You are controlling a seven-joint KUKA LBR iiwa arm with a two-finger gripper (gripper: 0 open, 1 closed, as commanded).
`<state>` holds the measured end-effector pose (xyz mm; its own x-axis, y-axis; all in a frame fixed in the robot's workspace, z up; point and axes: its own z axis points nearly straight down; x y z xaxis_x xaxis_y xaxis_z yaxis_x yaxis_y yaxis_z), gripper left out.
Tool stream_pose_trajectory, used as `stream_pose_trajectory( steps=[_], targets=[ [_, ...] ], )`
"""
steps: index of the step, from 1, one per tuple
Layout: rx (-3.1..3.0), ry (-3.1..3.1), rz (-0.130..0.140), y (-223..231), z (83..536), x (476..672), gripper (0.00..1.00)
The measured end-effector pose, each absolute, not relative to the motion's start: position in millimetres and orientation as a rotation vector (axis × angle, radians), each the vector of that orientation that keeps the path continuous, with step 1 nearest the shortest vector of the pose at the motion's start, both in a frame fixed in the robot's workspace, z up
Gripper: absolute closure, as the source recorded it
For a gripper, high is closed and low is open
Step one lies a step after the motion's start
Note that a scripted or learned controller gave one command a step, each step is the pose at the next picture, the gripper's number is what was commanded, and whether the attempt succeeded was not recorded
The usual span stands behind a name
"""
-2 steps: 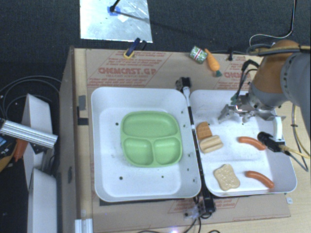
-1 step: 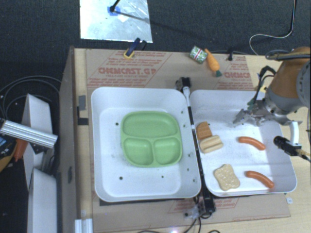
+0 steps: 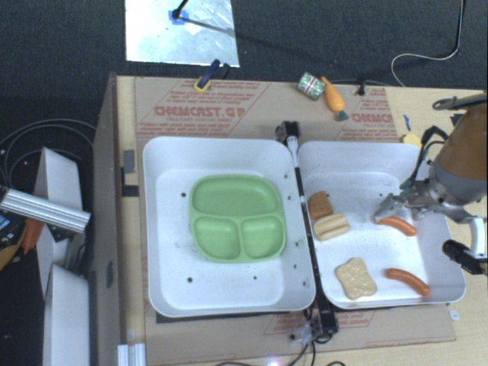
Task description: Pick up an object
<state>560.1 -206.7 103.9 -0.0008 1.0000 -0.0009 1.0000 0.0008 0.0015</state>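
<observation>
Arm: one, grey with orange band, entering from the right, wrist angled downward and leftward. Gripper (image 3: 387, 208): low, fingertips pointing left; finger spacing not discernible.

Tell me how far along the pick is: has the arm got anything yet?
Done: the gripper has reached into the right white bin, beside the upper orange sausage. In hand: nothing visibly lifted; that sausage lies on the bin floor. Left: grasping and raising an item. The lower orange sausage, tan cracker and brown bread pieces lie untouched; the green divided plate sits in the left bin.
</observation>
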Motion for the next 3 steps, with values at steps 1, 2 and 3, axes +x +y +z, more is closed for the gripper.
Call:
stream_pose_trajectory(
  steps=[1, 2, 3],
  targets=[
    [2.213, 2.222, 0.004, -205, 180, 636.3, 0.00],
    [2.219, 2.223, 0.000, -207, 163, 600.1, 0.00],
    [2.220, 2.222, 0.000, -206, 127, 571.0, 0.00]
  ],
)
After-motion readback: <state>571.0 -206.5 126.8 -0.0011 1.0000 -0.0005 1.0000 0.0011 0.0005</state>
